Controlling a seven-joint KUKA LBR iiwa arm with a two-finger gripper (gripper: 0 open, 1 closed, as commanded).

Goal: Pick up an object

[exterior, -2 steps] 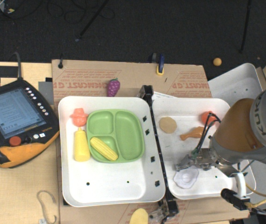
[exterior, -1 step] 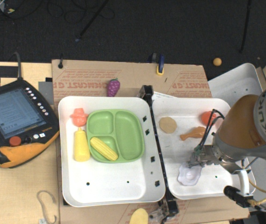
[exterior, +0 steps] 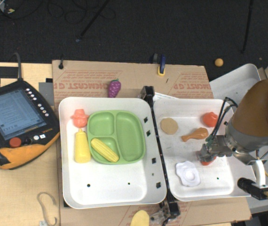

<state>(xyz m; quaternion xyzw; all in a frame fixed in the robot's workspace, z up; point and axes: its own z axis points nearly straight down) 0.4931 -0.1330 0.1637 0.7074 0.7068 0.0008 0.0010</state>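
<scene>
Right bin (exterior: 221,185): arm reaches in from the right, its fingers (exterior: 207,157) clenched on a red object (exterior: 206,162).

We take this for a robotics lab: a teach pendant (exterior: 16,121) lies at the desk's (exterior: 11,192) left edge, cables (exterior: 54,6) trail over dark carpet behind, and clamped cardboard (exterior: 134,79) backs two white bins (exterior: 106,187) of toy food.

Even overhead light, moderately bright. Both white bins (exterior: 124,194) read clean, near washed-out along the rims. Soft short shadows under my claw (exterior: 208,157). Floor beyond the tabletop's (exterior: 21,187) far edge very dark. Overall slightly soft, grainy.
</scene>
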